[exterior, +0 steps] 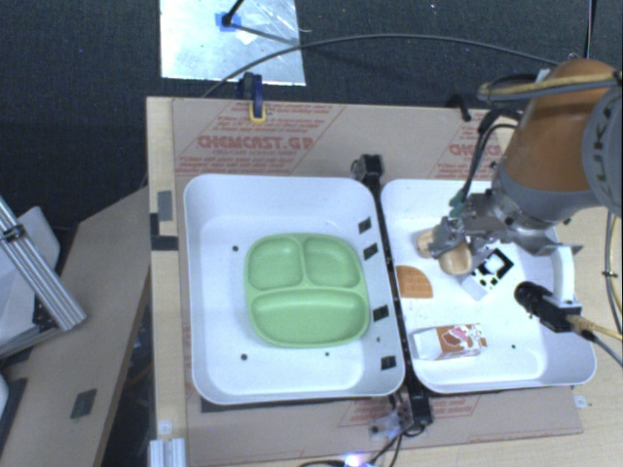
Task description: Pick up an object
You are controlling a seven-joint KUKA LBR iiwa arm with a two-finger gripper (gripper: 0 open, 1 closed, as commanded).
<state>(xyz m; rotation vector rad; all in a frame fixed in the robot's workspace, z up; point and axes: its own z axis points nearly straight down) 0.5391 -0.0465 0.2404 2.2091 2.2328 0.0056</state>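
Note:
In the right bin my gripper hangs low over the bin's upper left part. A tan rounded piece sits right at the gripper's tip, touching or just under it. A second small tan lump shows at the gripper's left side. An orange flat half-round piece lies on the bin floor to the lower left of the gripper. A white and red-brown packet lies near the bin's front. The arm's body hides the bin's upper right part.
The left bin holds a green divided plate in its middle. A black divider with clips runs between the two bins. Cables arc over the bench's back edge, and a black-and-white marker tag sits by the wrist.

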